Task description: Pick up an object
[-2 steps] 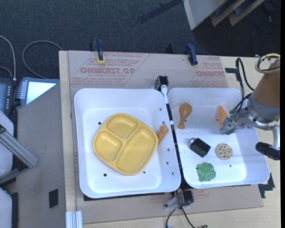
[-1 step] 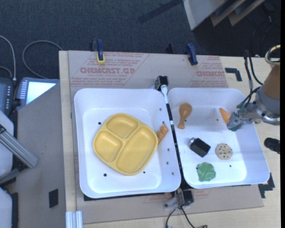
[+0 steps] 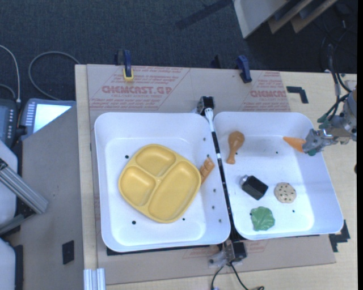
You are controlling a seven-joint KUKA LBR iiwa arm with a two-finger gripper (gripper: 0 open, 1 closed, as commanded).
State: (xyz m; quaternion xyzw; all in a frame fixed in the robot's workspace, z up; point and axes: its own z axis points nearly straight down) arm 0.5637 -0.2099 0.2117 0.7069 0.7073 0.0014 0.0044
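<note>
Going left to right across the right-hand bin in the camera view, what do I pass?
Drumstick → black block → green leafy piece → cookie → orange carrot → gripper at the bin's right rim.

Dark blue-grey carpet floor (image 3: 113, 28) fills the top, up and left of the end effector. Light wooden bench top (image 3: 85, 170) under a cardboard-brown sheet (image 3: 187, 85) printed with red lettering, left of the end effector. Two blue clamps (image 3: 126, 58) pin the sheet's far edge. White cables (image 3: 39, 62) loop on the carpet far left, next to a grey screen-like device (image 3: 39, 113). Pale furniture corner (image 3: 272, 14) at top, above the end effector. Even, flat light.
</note>
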